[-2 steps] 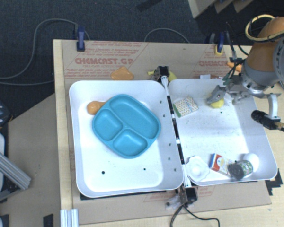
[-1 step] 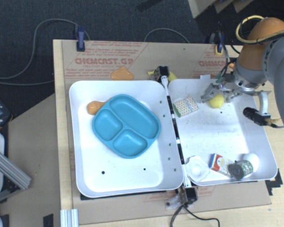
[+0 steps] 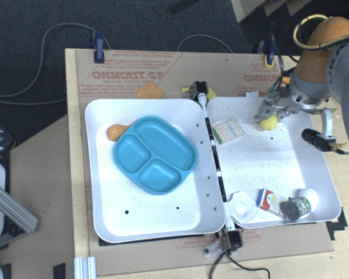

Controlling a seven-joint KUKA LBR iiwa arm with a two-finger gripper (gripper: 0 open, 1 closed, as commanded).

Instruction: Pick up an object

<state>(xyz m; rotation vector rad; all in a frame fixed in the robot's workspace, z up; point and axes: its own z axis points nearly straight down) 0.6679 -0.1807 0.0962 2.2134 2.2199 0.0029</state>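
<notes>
The gripper (image 3: 271, 114) is seen low over the far part of the right bin (image 3: 314, 173), close to that bin's far wall. A small yellow object (image 3: 269, 122) lies right at the fingertips, partly covered by them from above. Whether it is clasped between the fingers or merely touched cannot be told, and the fingers' spread cannot be made out either.

Just left of the yellow object, near the divide between the bins, a checked packet (image 3: 228, 130) is laid flat. The middle of the right bin is bare apart from small dark specks. Along its near edge a cluster is found: a white cup (image 3: 242, 206) in the near left corner, a red, white and blue packet (image 3: 269, 200) beside it, then a dark tin (image 3: 294, 208) resting against a white round thing (image 3: 309, 199).

The left bin (image 3: 104, 214) is largely taken up by a blue divided plate (image 3: 155, 154). An orange ball (image 3: 115, 132) is tucked at the plate's far left edge, touching it.

Outside the bins, on the board behind them, an orange piece (image 3: 149, 90) is seen, well apart from the arm.
</notes>
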